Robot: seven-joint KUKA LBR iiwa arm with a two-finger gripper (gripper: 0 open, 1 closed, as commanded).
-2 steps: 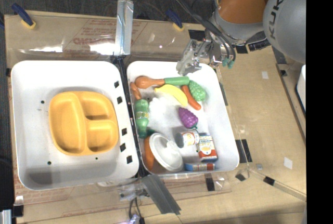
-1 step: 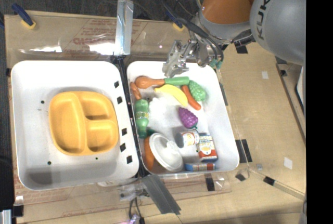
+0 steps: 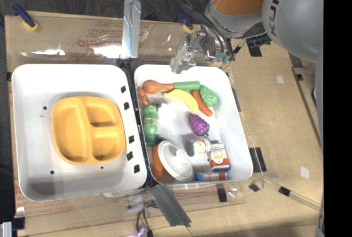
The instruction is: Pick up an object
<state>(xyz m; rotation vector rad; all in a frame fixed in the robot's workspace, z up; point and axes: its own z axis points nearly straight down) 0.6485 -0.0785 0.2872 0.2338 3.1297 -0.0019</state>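
Note:
My gripper (image 3: pixel 182 60) hangs above the far rim of the right bin (image 3: pixel 237 120), fingers pointing down with a small gap and nothing between them. Below it in that bin lie a chicken drumstick (image 3: pixel 154 87), a green cucumber-like piece (image 3: pixel 187 86), a yellow banana (image 3: pixel 183 99), a carrot (image 3: pixel 199 103), a green leafy toy (image 3: pixel 209 96), purple grapes (image 3: pixel 199 124), a green can-like toy (image 3: pixel 149 121), a white bowl (image 3: pixel 177 161) and a small carton (image 3: pixel 219 155).
The left bin (image 3: pixel 27 98) holds a yellow divided tray (image 3: pixel 88 129). A metal bracket (image 3: pixel 131 27) stands at the far end of the divider between the bins. The arm's orange band and grey body fill the upper right.

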